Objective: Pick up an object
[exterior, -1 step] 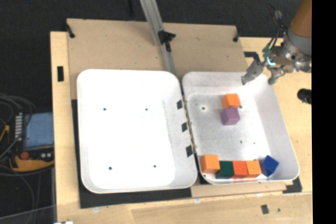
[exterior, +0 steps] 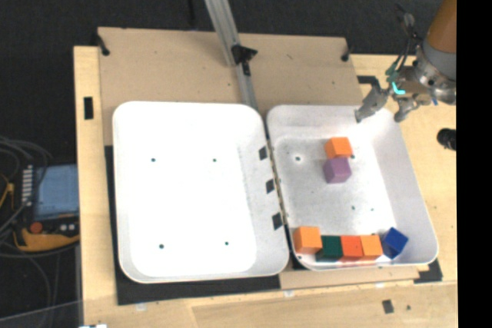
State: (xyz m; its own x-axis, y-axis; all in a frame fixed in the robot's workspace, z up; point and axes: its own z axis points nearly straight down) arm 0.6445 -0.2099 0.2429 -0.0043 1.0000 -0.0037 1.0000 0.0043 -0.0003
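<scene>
Nearest the camera, a row of blocks (exterior: pixel 350 245) sits jammed along the right bin's (exterior: pixel 411 180) 6 o'clock wall: orange, green, orange, orange, then a blue block (exterior: pixel 394 241) tilted at the end. Hard to say where one orange ends and the next starts, tbh. Mid-bin, an orange cube (exterior: pixel 338 147) touches a purple cube (exterior: pixel 337 170) just below it. Gripper (exterior: pixel 383 107) hangs over the bin's 1 o'clock corner, fingers spread apart, pinching nothing, touching no block. Most of the arm (exterior: pixel 440 27) is cut off at the edge. Left bin (exterior: pixel 188 188) lies at 9 o'clock of the right one.
</scene>
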